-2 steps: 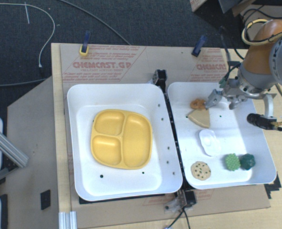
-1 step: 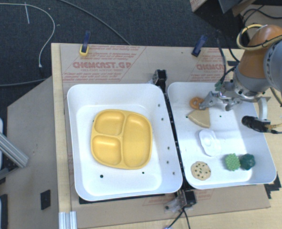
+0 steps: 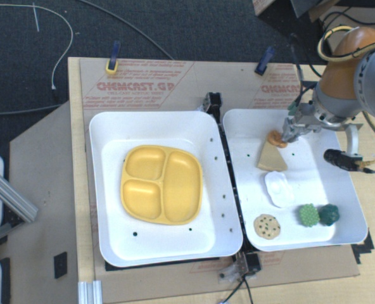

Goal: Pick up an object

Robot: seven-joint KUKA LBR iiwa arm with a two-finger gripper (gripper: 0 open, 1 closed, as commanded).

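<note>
Down in the right bin (image 3: pixel 339 189), the gripper (image 3: pixel 291 132) sat low near the back wall, right beside a small orange thing (image 3: pixel 276 138). I think it was there because it wanted to grab that orange thing, which was the closest toy to it. The orange thing lay on the bin floor, touching the top corner of a tan wedge (image 3: pixel 272 158) that looked like a slice of bread or cheese. I could not tell if the gripper was squeezed tight or let loose, because the arm (image 3: pixel 343 75) covered most of it from above. I also could not see the orange thing caught inside it, so I would not say it held anything. The arm came in from the right side, bent over the bin so the gripper pointed down at the toys. The right bin held more things too. A white lump (image 3: pixel 278 187) lay just below the wedge. A round cookie (image 3: pixel 266 226) sat near the front wall. A light green bumpy toy (image 3: pixel 308 215) and a dark green toy (image 3: pixel 329 215) sat side by side, touching, near the front right corner. The left bin (image 3: pixel 105 138) held one thing, a yellow plate (image 3: pixel 162 183) with three parts, lying flat in the middle.
</note>
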